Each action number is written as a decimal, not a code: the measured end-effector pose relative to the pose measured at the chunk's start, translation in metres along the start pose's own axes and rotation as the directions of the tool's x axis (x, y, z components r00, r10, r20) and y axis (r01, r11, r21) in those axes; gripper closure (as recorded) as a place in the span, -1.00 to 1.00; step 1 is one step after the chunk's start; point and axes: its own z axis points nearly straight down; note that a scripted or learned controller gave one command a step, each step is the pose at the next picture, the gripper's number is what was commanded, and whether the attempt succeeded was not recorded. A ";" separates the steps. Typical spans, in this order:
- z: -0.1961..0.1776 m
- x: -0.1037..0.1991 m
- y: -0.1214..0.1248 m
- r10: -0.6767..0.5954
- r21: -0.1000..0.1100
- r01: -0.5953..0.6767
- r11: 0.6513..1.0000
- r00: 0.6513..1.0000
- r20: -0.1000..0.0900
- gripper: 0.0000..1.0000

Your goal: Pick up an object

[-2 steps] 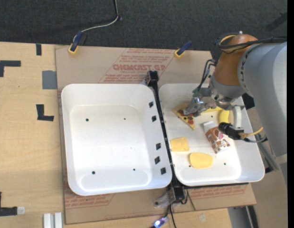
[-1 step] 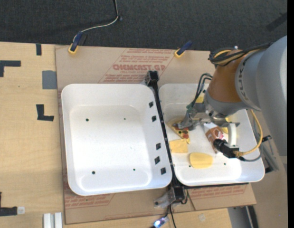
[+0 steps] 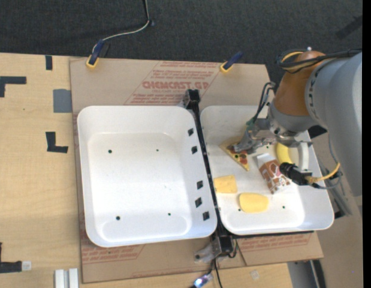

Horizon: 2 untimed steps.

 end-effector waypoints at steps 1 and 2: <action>-0.183 0.022 -0.031 -0.002 -0.011 0.002 1.000 1.000 0.004 1.00; -0.101 0.079 -0.015 -0.004 0.012 0.004 1.000 1.000 0.000 1.00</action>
